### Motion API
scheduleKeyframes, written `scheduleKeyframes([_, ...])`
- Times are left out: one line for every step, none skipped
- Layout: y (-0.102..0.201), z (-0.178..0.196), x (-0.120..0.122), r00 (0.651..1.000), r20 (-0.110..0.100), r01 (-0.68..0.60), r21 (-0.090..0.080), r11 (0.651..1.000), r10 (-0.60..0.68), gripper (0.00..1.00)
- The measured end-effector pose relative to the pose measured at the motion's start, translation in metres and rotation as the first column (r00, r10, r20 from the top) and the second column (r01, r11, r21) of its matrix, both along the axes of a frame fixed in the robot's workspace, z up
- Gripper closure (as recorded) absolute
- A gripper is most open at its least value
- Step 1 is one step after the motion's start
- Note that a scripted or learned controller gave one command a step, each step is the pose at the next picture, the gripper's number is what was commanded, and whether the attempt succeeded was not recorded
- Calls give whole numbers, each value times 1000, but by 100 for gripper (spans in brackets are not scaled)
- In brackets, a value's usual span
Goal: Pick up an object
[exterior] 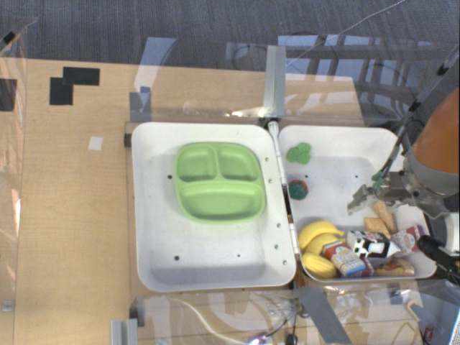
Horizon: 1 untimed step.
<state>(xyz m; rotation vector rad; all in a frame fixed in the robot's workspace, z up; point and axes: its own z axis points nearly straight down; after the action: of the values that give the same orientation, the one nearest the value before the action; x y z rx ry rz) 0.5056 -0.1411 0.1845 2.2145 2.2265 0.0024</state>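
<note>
My gripper (368, 192) hangs over the right bin (338, 139), below the grey arm's orange band (438, 146). Its two grey fingers (357, 200) stand apart, open, with nothing between them. Just below it lies a tan wafer-like piece (381, 219). Along the bin's front sit two yellow bananas (320, 234), a small colourful carton (350, 263), a black-and-white cow-patterned item (370, 248) and a red packet (411, 237). A green toy (299, 153) and a red-and-green strawberry (297, 188) lie near the bin's left wall, well left of the gripper.
The left bin (154, 250) holds a green divided plate (219, 182). A metal divider (275, 85) runs between the bins at the back. Wooden bench surface (72, 214) extends to the left. Bare white floor shows in the right bin's middle (334, 175).
</note>
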Motion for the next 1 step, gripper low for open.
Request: scheduleKeyframes([-50,-92,-12,984,18,-178,-8,984,178,0])
